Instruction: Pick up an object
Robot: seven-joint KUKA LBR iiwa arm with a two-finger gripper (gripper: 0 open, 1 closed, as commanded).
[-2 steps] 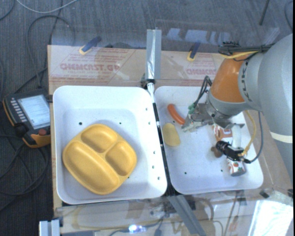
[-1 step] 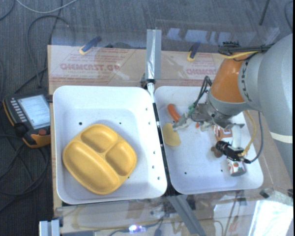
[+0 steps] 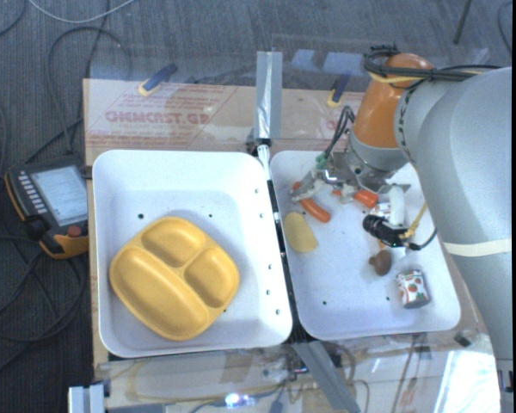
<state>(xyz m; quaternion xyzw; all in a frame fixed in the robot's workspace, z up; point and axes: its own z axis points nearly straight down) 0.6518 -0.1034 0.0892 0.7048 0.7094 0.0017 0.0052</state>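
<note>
Evidently the arm hung low over the right bin (image 3: 439,317), its jaws (image 3: 320,179) poised above the orange carrot (image 3: 315,211) at eleven o'clock. Whether they were clenched could not be told.

A yellow divided tray (image 3: 175,276) lies in the left bin (image 3: 112,179); the gripper (image 3: 325,181) hangs above an orange carrot (image 3: 315,211) in the right bin (image 3: 344,308).

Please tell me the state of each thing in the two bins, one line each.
Yellow tray: flat in the left bin, right side up.
Carrot: lying in the right bin.
Pale piece: lying by the divider.
Brown lump: resting apart.
Small packet: lying tilted.
</note>
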